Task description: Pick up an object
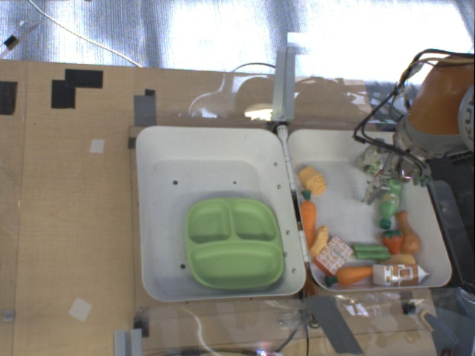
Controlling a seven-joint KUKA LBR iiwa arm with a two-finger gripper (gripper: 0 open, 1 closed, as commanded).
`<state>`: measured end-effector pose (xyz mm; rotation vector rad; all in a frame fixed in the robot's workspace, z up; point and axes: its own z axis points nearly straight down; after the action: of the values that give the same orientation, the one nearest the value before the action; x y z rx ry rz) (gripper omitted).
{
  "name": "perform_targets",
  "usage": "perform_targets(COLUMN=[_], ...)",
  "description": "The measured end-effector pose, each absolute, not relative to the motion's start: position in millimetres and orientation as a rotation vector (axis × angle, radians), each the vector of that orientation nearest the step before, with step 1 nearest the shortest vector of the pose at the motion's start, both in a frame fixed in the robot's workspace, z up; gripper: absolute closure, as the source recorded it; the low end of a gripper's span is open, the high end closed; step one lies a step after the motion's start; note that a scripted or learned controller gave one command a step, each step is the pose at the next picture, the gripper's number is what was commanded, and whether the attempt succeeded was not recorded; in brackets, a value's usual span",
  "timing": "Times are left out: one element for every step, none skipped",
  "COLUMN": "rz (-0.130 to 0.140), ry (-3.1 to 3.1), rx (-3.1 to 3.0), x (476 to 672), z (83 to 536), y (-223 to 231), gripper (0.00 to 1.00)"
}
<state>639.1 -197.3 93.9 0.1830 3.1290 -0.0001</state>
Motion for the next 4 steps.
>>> perform_targets(rz=[-0.005,-0.008,0.001,-0.003], ry=[3.114,3.115,3.139,3.116], rx=[0.169,0.106,0.081,0.144], x=[644.1,627.3,565.9,595.9], z=[111,225,128,252], y=[-196,-175,-152,-138], gripper=[1.0,1.0,1.0,1.0])
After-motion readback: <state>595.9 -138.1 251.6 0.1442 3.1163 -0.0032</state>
